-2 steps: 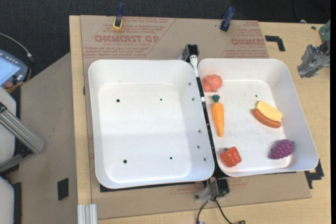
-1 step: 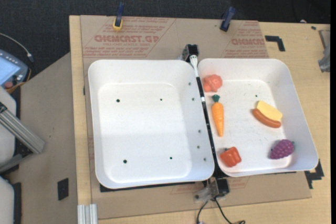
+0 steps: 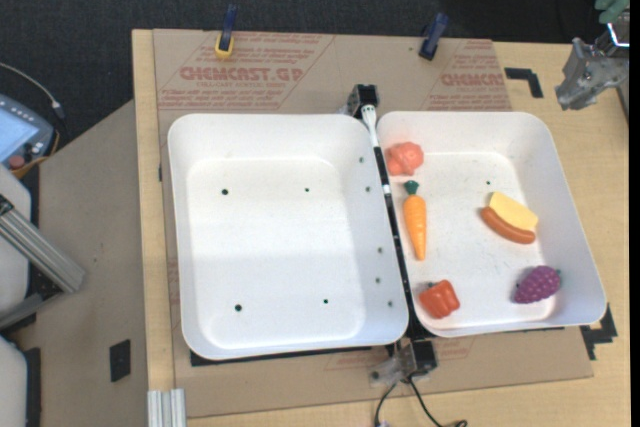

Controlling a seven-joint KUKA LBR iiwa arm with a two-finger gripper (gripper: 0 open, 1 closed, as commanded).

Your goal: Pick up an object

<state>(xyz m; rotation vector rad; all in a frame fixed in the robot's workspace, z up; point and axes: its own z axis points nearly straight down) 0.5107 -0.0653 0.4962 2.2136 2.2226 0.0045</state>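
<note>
Fingers first: you cannot tell whether they are spread or closed, since the gripper (image 3: 577, 93) is small and blurred at the right edge, above the bench (image 3: 520, 80) and beyond the right bin's (image 3: 470, 127) far corner. Nothing is visible between them. Your candidate objects all lie in the right bin. A lumpy pink piece (image 3: 404, 157) and an orange carrot (image 3: 415, 226) with a green top lie near the divider. A yellow-and-orange bun (image 3: 511, 217) lies toward the right wall, purple grapes (image 3: 537, 284) in the near right corner, and a red pepper (image 3: 438, 298) by the near wall.
</note>
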